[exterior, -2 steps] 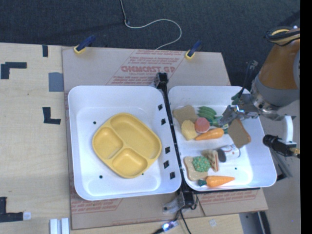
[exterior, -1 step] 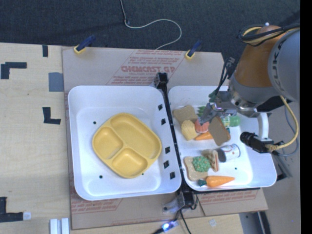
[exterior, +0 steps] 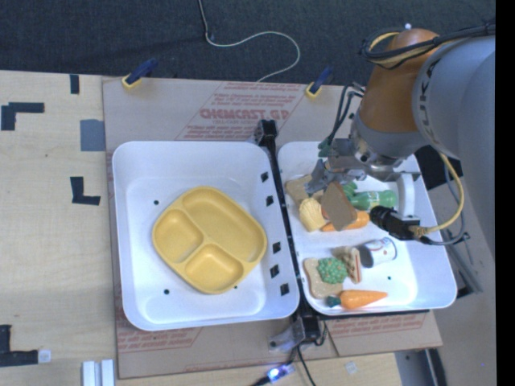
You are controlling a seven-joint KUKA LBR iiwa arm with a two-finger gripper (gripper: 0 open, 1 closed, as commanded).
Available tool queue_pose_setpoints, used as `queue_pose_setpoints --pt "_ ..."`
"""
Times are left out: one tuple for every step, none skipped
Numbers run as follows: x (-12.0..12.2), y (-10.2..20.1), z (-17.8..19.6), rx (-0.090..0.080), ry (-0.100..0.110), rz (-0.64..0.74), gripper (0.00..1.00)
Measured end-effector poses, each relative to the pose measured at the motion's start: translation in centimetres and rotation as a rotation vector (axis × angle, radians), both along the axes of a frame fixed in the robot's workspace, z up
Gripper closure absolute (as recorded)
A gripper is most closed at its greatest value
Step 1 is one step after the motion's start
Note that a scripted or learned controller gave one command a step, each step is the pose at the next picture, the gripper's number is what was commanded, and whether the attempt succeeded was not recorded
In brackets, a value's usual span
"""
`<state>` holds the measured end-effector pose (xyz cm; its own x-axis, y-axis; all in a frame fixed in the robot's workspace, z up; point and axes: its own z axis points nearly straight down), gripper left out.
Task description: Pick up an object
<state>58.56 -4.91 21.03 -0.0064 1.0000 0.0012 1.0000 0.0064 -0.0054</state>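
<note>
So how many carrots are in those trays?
2, both in the right bin. One carrot lies at the near edge beside the toast. The other sits mid-bin, partly under a brown piece below the hand. More could be hidden beneath the arm.

the grey arm (exterior: 467,95) comes in from the right of the camera view and bends down toward the counter, its orange band (exterior: 394,79) sitting just above the wrist. the gripper (exterior: 334,187) hangs low at the arm's end, pointing down and to the left. cables loop beside the wrist.
</note>
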Motion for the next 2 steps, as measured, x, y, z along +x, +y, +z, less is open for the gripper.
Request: queue_pose_setpoints --pt "0.4 5.4 0.9 0.001 0.000 0.001 1.00" --pt "2.5 10.2 0.8 0.000 0.000 0.001 1.00"
